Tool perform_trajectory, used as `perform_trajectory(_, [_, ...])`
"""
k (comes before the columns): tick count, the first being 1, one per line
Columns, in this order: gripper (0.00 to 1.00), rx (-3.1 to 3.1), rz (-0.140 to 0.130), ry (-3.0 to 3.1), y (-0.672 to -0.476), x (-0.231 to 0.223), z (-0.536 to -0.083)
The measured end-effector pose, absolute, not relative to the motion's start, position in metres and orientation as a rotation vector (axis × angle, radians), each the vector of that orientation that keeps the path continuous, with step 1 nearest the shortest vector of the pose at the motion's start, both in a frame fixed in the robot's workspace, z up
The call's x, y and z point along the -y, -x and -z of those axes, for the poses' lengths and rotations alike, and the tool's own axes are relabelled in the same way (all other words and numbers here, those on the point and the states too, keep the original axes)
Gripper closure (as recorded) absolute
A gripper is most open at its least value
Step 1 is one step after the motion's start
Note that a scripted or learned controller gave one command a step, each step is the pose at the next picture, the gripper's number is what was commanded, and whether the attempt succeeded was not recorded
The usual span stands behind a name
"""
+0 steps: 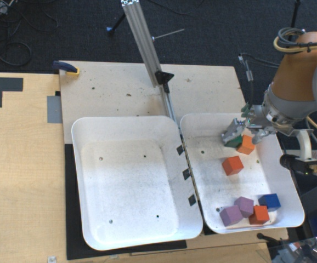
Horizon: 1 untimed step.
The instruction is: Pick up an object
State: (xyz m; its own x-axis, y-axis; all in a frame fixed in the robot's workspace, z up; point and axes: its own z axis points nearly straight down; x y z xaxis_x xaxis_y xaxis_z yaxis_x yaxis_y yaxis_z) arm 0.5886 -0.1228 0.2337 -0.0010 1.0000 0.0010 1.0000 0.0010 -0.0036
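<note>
In the right bin [213, 127] my gripper [236, 136] reaches in from the right, low over the bin's upper part. A dark green block [234, 142] lies right under its fingers, and an orange block [247, 145] touches it on the right. Whether the fingers grip either block is hidden. A red-orange cube [232, 165] lies loose just below. Near the bin's front right corner sit two purple blocks [237, 211], an orange block [259, 215] and a blue block [270, 201].
The left bin [125, 185] stands beside the right one, split by a ridge with black clips [185, 173]. A slanted aluminium bar [145, 40] rises behind the bins. A small blue and yellow clamp [66, 67] lies at the bench's back left.
</note>
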Motion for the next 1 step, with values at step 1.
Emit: perform_trajectory(1, [0.0,2.219,-0.002,2.22,-0.5884,0.1235,-0.2338])
